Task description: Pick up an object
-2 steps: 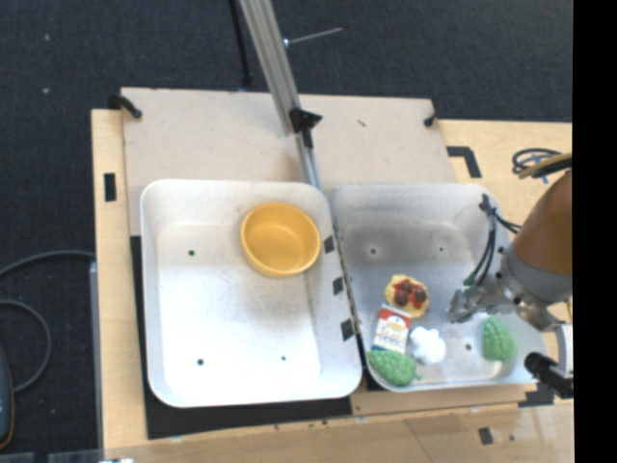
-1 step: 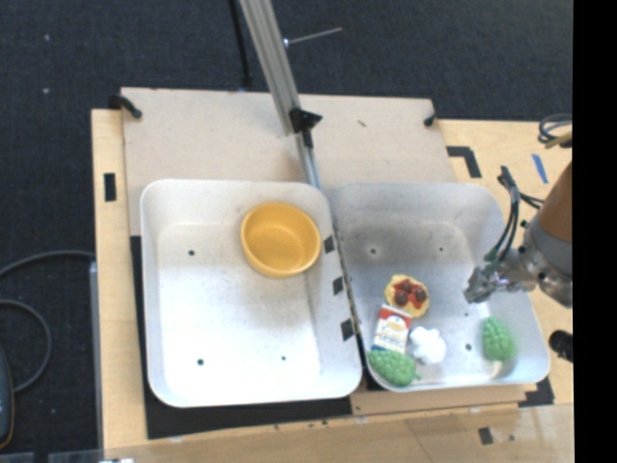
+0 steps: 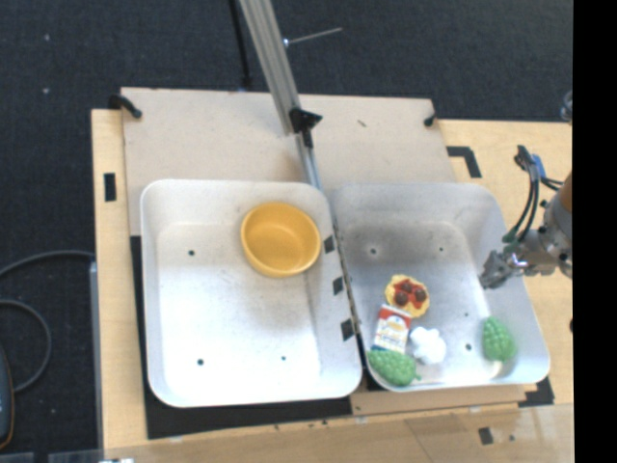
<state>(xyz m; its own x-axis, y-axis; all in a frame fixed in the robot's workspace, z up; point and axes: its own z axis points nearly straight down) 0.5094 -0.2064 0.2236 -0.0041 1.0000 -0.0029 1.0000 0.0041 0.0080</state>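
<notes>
Right bin [image 3: 366,220], near end: I count five small items. One small carton [image 3: 390,331], red top and white body, its long axis running roughly near-to-far with the red end pointing away. One round yellow piece with dark red topping [image 3: 408,295] just beyond it, touching or nearly so. One white lump [image 3: 427,344] beside the carton on the right. Two green knobbly pieces: one [image 3: 392,366] at the bin's near edge below the carton, one [image 3: 497,339] by the right wall, long axis near-to-far.

The hand [image 3: 498,266] sits over the right bin's right rim, just beyond the second green piece and apart from it; the carton cluster lies to its left, well apart. I cannot tell how it is set.

Left bin [image 3: 193,355]: one yellow bowl [image 3: 280,238], upright, at its far right corner.

Both bins sit side by side on the worktop [image 3: 116,422].
</notes>
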